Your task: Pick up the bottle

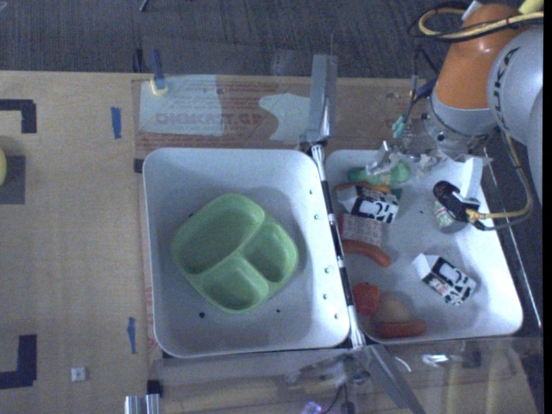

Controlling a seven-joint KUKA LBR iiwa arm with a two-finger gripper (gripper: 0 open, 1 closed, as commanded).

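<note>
Gripper (pixel 390 158) hanging right over the green bottle (pixel 358 176) — I'm not seeing whether it's spread or pinching.
The bottle's lying flat at the far end of the right bin (pixel 410 240), long axis running left-right across the view; I'm not making out which end is the cap. A black-and-white carton (pixel 375 206) is crowding it on the near side — a smooth green divided plate (pixel 235 253) is sitting in the left bin (pixel 172 179).

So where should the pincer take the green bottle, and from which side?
Probably across the middle of the green bottle, straight down from above: it seems to lie on its side in the right bin, a black-and-white carton crowding its near side.
</note>
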